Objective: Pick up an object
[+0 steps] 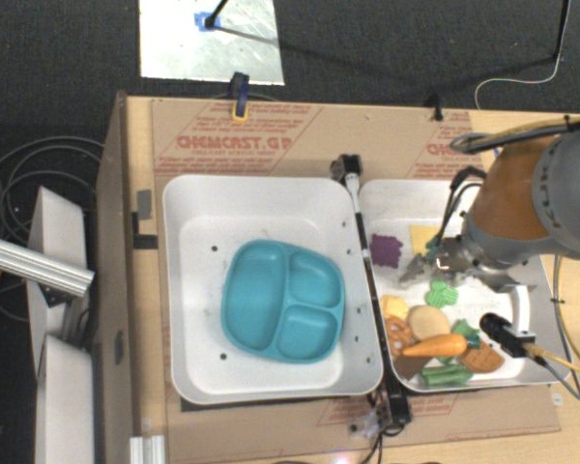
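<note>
Closest to me, along the near edge of the right-hand shallow white bin [536, 383], lies a green bean-pod toy [445, 377]. A brown biscuit-like piece [483, 360] sits just beside it, toward the near right corner. Just behind them an orange plastic carrot [433, 346] lies crosswise, touching a pale beige rounded piece [427, 320]. A brown pretzel-shaped toy [398, 333] and a small yellow lump [394, 307] sit near that bin's left wall.

Over in the left-hand shallow white bin [188, 259], a teal divided plastic plate [282, 301] lies flat, nearer the right wall than the left.

Further back in the right-hand bin, a bright green leafy toy [443, 295] rests about mid-bin. The claw [427, 271] hangs just over its far side, fingers spread and nothing between them, so every toy is lying loose in the bin.

Beyond the claw, a purple knobbly piece [387, 250] sits by the left wall, and a flat yellow slice [423, 237] is just beside it. The grey arm with an orange band [517, 201] reaches in over the far right corner. A brown cardboard sheet with red print [232, 143] covers the bench at its far edge.
</note>
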`<state>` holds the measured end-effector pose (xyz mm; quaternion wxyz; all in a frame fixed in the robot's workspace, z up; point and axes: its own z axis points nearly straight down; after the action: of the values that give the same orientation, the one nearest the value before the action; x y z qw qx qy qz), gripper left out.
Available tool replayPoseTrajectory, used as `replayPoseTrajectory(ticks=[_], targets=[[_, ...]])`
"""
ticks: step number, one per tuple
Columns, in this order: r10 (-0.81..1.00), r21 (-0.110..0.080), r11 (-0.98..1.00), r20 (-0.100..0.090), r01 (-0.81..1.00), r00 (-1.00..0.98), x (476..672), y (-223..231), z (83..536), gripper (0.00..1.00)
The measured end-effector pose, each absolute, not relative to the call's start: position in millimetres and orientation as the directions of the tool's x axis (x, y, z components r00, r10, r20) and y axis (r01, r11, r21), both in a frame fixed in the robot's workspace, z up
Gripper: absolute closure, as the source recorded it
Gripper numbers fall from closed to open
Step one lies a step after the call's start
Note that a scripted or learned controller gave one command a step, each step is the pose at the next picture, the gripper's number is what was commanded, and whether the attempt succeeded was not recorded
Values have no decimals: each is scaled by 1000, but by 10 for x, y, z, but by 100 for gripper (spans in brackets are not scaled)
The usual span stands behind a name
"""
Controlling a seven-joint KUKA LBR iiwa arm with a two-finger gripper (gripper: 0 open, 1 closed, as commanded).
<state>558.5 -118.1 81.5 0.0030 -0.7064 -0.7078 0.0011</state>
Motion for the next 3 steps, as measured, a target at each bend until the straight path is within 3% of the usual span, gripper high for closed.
replayPoseTrajectory(ticks=[1, 2, 3], targets=[[1000, 12, 8, -2, 1000, -8, 6636, -1127, 867, 0], [1000, -5, -2, 1, 1000, 2, 5841, -1338, 853, 0], [1000, -5, -2, 1, 1000, 2, 5191, -1350, 837, 0]])
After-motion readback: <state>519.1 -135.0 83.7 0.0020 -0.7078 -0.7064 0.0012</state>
